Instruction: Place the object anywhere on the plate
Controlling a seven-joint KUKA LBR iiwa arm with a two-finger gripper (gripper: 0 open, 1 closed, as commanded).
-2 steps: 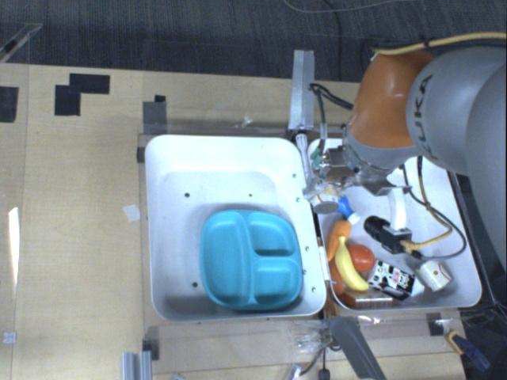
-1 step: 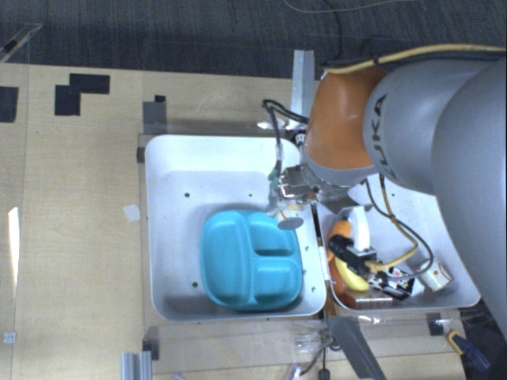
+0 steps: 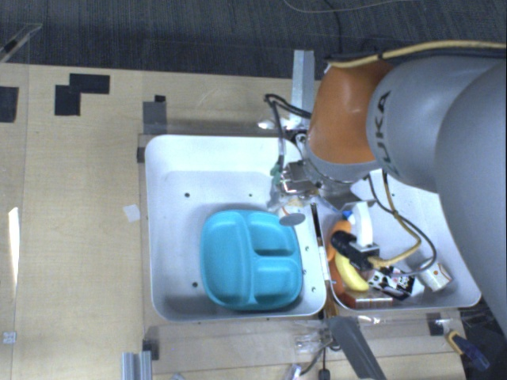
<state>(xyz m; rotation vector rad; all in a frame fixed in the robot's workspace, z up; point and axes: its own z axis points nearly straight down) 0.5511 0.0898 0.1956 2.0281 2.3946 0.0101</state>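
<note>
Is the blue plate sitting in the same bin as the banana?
No, the blue plate lies in the left bin, while the banana lies in the right bin among other items.

- My single fixed camera sits above the bench (image 3: 71,236) and looks down on it at a slant, far edge toward 12 o'clock.
- It stands far enough off that I see both white bins whole: the left bin (image 3: 170,212) near centre, the right bin (image 3: 455,283) toward 4 o'clock.
- The arm (image 3: 428,109) enters from 3 o'clock and looms large at 2 o'clock, being nearer the lens.
- Dark floor (image 3: 158,14) spans the frame at 12 o'clock, beyond the bench.
</note>
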